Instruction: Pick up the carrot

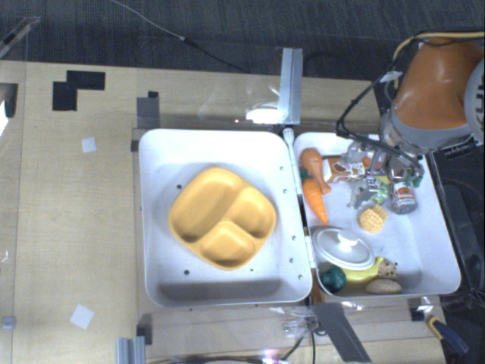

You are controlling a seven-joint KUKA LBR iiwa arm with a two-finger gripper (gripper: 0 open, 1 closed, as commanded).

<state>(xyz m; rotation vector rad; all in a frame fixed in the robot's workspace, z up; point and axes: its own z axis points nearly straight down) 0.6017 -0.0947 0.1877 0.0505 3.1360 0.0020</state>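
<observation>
bright overhead light | glare on bin rim [265,114] | slightly soft focus

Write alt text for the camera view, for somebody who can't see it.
A grey arm with an orange band hangs its two-finger gripper over the right white bin, right of two orange carrots lying by the bin's left wall. The left white bin holds a yellow three-compartment plastic plate.

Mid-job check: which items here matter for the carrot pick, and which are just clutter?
Job:
- carrot, left edge of the right bin
- gripper, above that bin

Lying about:
- yellow divided plate, left bin
- corn cob
- small can
- white lid
- banana
</observation>
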